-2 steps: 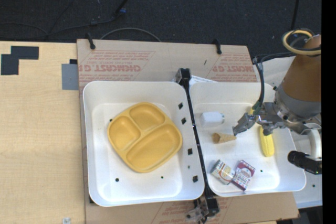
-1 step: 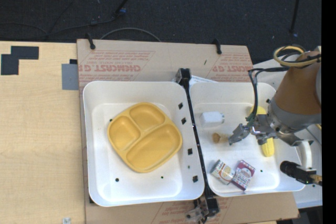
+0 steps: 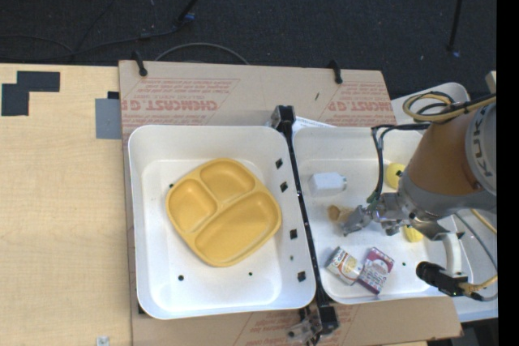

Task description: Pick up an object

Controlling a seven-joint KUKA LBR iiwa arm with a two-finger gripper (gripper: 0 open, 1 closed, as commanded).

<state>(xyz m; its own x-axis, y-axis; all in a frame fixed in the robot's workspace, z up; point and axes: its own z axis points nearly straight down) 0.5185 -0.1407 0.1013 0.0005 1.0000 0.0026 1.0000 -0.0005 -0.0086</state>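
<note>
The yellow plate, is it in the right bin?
No, the yellow plate lies in the left bin, across the divider from the gripper.

Slanted overhead view of both bins [image 3: 146,174]

The arm [image 3: 454,162] is seen reaching in from the right side of the table, bent low over the right bin. Its orange band is turned toward the camera, with the grey wrist section just below and left of it. A black cable is looped above the wrist and carried down along its left side. The gripper [image 3: 358,219] is pointed leftward and slightly downward, close to the bin floor near the bin's middle. The grey metal gripper body is angled toward the near-left. Whether anything is held cannot be told.
</note>
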